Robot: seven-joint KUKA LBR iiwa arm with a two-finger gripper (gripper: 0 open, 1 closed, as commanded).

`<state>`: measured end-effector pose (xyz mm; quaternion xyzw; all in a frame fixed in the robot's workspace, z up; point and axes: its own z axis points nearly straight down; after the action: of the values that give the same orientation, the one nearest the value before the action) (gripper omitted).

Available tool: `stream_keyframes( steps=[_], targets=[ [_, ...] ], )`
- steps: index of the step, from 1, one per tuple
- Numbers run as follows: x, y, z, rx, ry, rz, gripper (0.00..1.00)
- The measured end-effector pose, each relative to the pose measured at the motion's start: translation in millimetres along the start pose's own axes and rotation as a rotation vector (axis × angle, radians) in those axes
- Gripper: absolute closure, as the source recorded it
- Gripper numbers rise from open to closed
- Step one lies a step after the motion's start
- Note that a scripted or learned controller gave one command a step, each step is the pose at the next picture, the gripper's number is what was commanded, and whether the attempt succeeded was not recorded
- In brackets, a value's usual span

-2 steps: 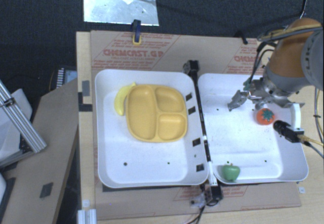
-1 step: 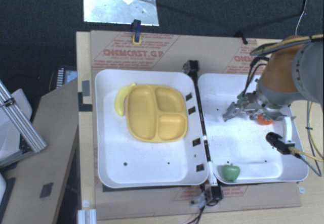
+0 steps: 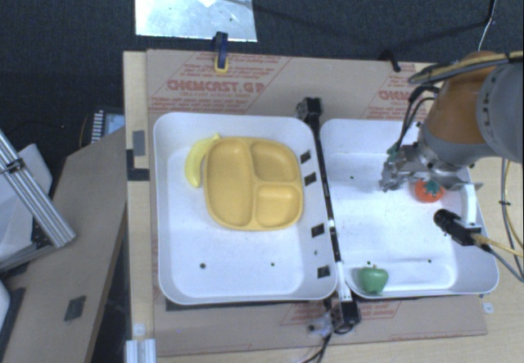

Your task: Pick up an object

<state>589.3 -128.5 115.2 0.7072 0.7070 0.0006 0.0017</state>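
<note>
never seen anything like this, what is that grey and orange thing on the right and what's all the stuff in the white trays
That grey and orange thing is a robot arm reaching in from the right. The picture comes from one fixed camera above the bench, looking down at a slant.

At the arm's tip is its claw, hanging low over the right tray. From this angle you cannot tell whether it grips anything. Just beside it lies a small orange-red toy, partly hidden by the arm.

In the right tray's near corner sits a green toy apple. The left tray holds a yellow divided plate with a yellow banana lying along its left edge.

The robot's job is simply to pick one object up.
</note>
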Motion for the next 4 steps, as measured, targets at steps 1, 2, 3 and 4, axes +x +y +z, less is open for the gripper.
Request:
stream_keyframes(
  steps=[1,2,3,4],
  targets=[
    [-10.2,-0.9,-51.9,-0.003,-0.001,0.001,1.00],
    [-9.3,1.4,-95.7,-0.003,0.000,-0.004,1.00],
    [-9.6,3.3,-142.2,-0.004,0.000,-0.005,1.00],
    [37.8,15.0,-137.2,0.000,0.003,-0.009,1.00]
  ],
)
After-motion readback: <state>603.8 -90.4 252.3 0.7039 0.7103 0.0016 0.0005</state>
